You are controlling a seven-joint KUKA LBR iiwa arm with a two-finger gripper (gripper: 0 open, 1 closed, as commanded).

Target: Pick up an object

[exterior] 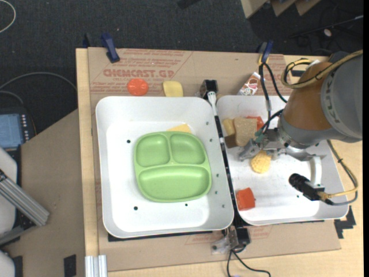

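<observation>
Dark carpet all around, and the bench is topped with a cardboard sheet (144, 68) stamped "CHEMCAST" in red along its 12 o'clock edge. Left bin (115, 212) has a green divided plate (172, 166). In the right bin (277, 209), the gripper (253, 149) hovers over a yellow waffle-ish round (260, 164), tan block (244, 130) at its 11 o'clock, red cube (246, 198) at 6. Can't tell if the claw's clenched or released.

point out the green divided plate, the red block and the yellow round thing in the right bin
green divided plate (172, 166): camera view, on the centre ridge where its compartments meet.
red block (246, 198): camera view, middle of its top face.
yellow round thing (260, 164): camera view, centre of its textured top, just below the pincer.
</observation>
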